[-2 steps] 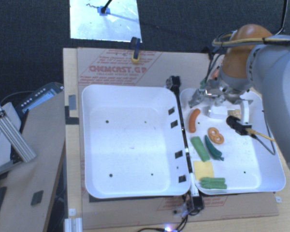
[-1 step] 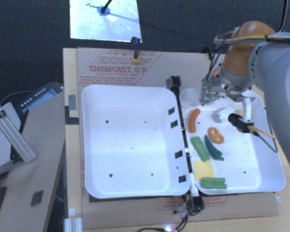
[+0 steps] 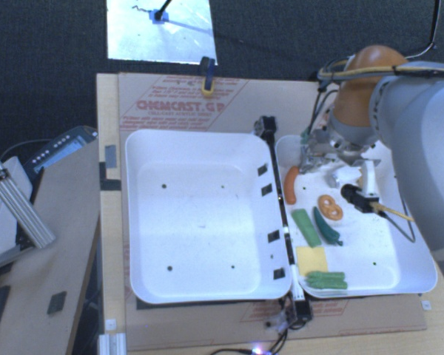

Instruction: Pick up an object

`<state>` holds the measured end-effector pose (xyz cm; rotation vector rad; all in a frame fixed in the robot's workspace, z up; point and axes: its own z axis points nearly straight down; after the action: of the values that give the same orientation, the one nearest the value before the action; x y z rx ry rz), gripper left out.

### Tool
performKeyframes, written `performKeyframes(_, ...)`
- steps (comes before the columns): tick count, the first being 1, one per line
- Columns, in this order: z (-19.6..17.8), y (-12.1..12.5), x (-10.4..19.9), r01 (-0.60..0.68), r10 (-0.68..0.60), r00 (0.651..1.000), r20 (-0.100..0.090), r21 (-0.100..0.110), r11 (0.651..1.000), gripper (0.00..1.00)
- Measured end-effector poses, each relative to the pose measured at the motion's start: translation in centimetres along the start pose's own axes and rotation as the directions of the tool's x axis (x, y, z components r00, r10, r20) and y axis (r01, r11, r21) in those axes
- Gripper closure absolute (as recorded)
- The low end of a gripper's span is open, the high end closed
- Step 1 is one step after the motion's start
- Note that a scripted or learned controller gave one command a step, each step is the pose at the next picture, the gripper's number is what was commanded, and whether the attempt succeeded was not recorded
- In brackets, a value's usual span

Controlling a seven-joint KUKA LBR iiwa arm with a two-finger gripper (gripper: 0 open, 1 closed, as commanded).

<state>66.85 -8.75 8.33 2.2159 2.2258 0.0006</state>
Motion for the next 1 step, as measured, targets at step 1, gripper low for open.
performKeyframes(1, -0.17, -0.07, -0.77, -0.003, 0.003, 1.0, 0.001, -0.002, 1.0, 1.0)
